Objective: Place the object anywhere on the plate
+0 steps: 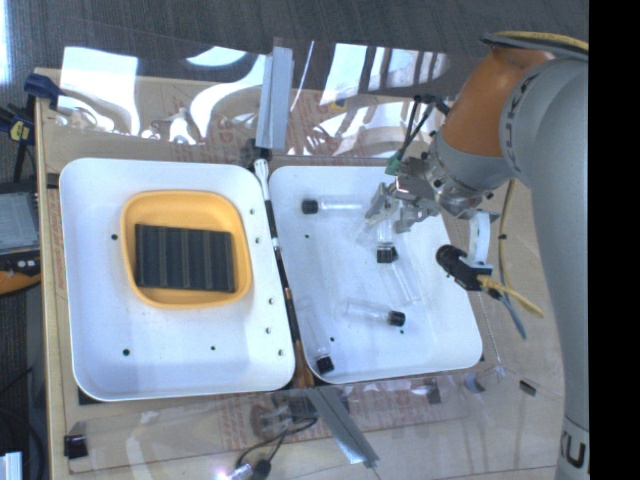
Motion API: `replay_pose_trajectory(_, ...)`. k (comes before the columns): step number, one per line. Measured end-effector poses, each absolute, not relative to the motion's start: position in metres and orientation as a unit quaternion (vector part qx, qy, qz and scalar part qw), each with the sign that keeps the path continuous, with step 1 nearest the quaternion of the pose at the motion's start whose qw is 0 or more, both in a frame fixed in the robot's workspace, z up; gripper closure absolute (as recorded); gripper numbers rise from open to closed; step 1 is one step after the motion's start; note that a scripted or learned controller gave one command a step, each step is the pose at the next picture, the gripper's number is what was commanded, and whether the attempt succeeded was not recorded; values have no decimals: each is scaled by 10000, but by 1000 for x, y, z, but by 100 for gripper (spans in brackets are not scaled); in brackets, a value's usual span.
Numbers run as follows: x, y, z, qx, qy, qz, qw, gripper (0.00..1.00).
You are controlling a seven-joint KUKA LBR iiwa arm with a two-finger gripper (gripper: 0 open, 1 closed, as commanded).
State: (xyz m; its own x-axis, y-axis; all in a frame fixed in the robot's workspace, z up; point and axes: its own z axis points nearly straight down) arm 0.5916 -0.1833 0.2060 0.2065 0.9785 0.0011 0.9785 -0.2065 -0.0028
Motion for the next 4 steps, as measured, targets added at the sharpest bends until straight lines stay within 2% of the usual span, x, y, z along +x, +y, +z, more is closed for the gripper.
replay_pose_trajectory(1,552,-177,182,-7136,-7006,17,33,100)
replay_pose_trajectory(2,504,-156,185,-6162,-7876,5,22,100)
replay_pose_trajectory(3,476,-127,196,-5859,-8104,8,27,100)
replay_pose_trajectory(4,476,-111,149,-5402,-8416,9,32,100)
